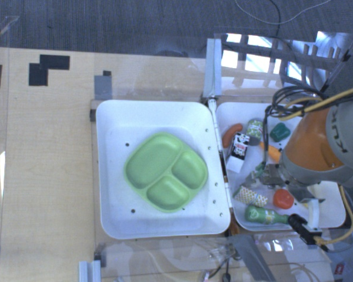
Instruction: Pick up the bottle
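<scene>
A green bottle [263, 216] lies on its side along the front wall of the right bin [336, 215], neck pointing right. My gripper [266, 174] hangs below the grey and orange wrist over the middle of that bin. It is a little behind the bottle and apart from it. The wrist hides much of the gripper.
Around the bottle sit a red ball-like object [283, 199] and a patterned wedge [251, 196]. A black-and-white carton [239, 147], an orange sausage [232, 134] and a dark green piece [279, 132] lie farther back. The left bin [115, 157] holds a green divided plate [166, 171].
</scene>
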Tool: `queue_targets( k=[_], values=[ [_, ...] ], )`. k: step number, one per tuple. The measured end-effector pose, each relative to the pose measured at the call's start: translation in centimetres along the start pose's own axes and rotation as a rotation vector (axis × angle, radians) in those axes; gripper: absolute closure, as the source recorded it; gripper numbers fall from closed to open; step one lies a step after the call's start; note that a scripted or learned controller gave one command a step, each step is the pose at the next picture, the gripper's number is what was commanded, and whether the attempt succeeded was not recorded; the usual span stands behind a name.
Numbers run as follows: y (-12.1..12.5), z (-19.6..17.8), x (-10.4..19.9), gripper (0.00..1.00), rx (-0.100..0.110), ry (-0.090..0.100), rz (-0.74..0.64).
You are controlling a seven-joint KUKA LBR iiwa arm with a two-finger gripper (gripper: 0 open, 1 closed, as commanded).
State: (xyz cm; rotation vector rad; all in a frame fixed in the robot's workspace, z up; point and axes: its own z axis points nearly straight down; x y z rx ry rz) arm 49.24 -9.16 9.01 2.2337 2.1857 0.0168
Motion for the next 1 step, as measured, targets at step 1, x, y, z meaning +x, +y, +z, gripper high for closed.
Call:
queue_targets(
  k=[1],
  values=[
    [0.0,0.0,0.0,0.0,0.0,0.0,0.0]
  ],
)
